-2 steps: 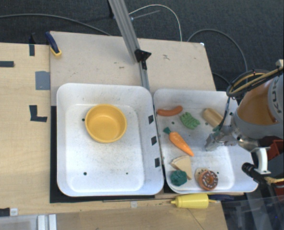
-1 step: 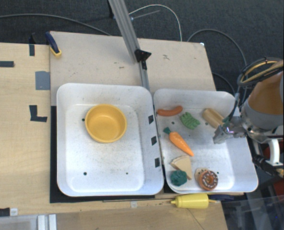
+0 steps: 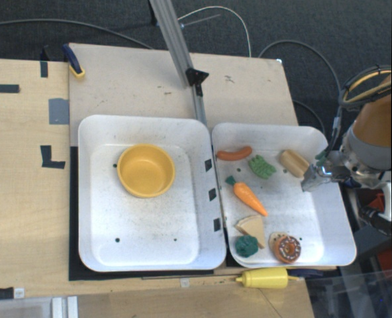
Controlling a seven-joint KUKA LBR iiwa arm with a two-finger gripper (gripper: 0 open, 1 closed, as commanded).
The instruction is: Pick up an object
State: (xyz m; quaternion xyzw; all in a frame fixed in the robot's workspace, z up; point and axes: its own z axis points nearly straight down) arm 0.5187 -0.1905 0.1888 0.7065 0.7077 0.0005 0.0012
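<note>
The right bin (image 3: 328, 240) holds several toy foods: a red sausage (image 3: 234, 154), a green leafy piece (image 3: 263, 167), a tan bread roll (image 3: 293, 162), an orange carrot (image 3: 249, 198), a cheese wedge (image 3: 251, 227), a teal broccoli piece (image 3: 246, 246) and a sprinkled donut (image 3: 287, 248). My gripper (image 3: 313, 177) hangs at the bin's right side, just right of the bread roll, with nothing visibly held.
The left bin (image 3: 103, 244) contains a yellow bowl (image 3: 146, 170). A yellow mustard bottle (image 3: 265, 278) lies on the bench below the right bin. A grey pole (image 3: 176, 38) slants down to the gap between the bins. Cables run behind the bench.
</note>
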